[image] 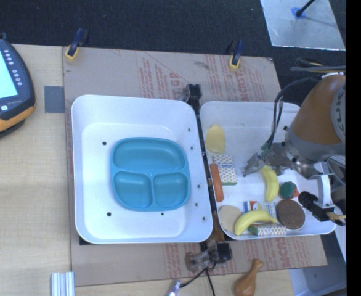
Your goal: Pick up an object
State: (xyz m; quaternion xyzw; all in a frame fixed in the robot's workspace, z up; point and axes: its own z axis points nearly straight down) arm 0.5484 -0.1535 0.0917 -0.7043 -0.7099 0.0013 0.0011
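Observation:
The right bin (242, 119) holds several small items. My gripper (254, 164) hangs low over its middle, just left of a small yellow banana (270, 184) and right of a printed packet (226, 169). An orange carrot-like stick (217, 182) lies along the bin's left wall, with a pale yellow oval piece (215, 139) above it. Toward the front lie a larger banana (254, 219), a brown round cookie (290, 214), a green piece (287, 190) and a tan disc (229, 214). I see nothing held in the gripper.
The left bin (91, 122) carries a blue divided plate (150, 172). The arm's orange band (319, 113) looms over the right bin's right side. A teach pendant (2, 82) lies at the far left. A brown drumstick toy (248, 279) rests outside the bins at the front.

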